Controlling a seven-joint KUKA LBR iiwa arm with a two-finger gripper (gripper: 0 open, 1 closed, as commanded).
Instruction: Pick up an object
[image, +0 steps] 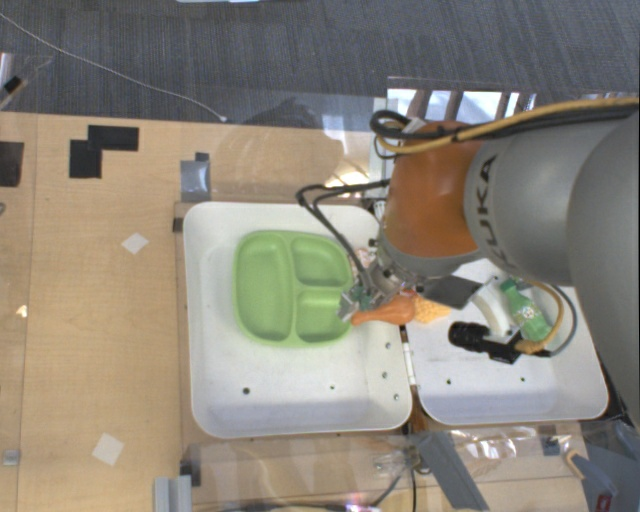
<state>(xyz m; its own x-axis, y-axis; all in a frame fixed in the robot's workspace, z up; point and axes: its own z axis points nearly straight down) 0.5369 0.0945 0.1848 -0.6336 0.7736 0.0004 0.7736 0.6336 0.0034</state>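
Observation:
My gripper (357, 300) hangs over the right edge of the left bin (290, 400), just beside the green divided plate (290, 287). It is shut on the left end of an orange carrot-shaped object (388, 312). That object sticks out to the right, across the rims between the two bins. The arm's orange band and grey body cover the upper part of the right bin (520, 400).
The green plate has three compartments and lies in the upper middle of the left bin. A green and white object (527, 312) lies in the right bin under the arm. Black cables loop from the wrist over the left bin's top right corner.

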